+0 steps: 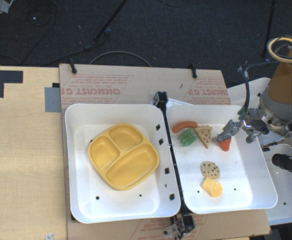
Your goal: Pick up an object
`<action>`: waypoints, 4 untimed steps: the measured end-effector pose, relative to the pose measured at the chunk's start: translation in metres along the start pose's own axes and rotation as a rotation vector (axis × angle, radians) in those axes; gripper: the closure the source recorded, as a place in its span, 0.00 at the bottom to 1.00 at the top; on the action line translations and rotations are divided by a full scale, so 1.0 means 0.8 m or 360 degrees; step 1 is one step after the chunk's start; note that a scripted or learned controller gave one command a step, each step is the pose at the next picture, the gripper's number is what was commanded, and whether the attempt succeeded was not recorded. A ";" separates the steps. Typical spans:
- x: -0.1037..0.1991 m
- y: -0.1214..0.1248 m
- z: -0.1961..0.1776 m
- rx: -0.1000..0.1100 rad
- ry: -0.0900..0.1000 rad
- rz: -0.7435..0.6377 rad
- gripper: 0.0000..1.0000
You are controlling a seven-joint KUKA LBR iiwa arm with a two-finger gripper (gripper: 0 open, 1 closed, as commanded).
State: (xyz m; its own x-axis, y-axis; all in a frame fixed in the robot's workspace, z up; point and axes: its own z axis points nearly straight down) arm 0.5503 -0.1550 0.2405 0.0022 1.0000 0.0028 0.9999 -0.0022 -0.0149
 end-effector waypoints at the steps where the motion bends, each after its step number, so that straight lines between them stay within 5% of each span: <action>1: 0.000 0.003 -0.008 -0.0018 -0.0003 -0.0004 0.00; 4: 0.000 0.001 0.171 -0.0011 0.0000 -0.0002 0.00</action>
State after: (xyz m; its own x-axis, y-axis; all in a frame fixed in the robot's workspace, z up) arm 0.5493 -0.1548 0.1038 0.0009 1.0000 0.0026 1.0000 -0.0009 -0.0077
